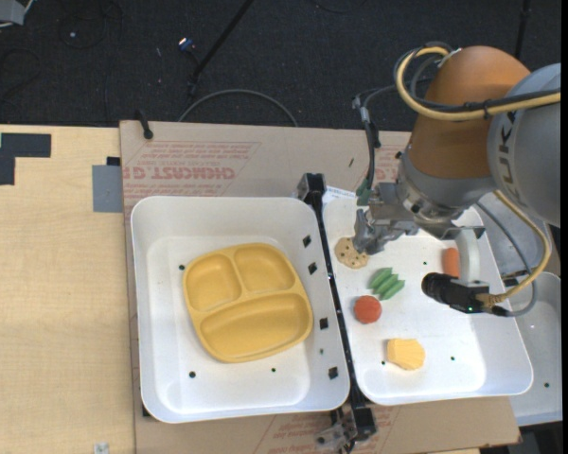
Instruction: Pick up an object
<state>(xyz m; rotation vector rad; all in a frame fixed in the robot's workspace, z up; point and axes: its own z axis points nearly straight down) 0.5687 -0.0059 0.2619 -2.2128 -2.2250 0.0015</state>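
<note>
Over the right bin (473, 372), the claw (364, 239) hangs by the cookie (351, 252), can't tell its grip. Cookie's flat and near the divider wall, so I'd guess fingers skid off.

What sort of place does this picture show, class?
Probably a robotics lab test bench: a KUKA arm reaching over two white bins, toy food such as a cookie, and loose cables behind.

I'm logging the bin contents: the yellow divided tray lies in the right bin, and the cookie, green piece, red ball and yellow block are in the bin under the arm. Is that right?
Not quite. The camera view shows the yellow divided tray in the left bin, not the right. The rest holds: the cookie, green piece, red ball and yellow block lie in the right bin, under the arm.
</note>
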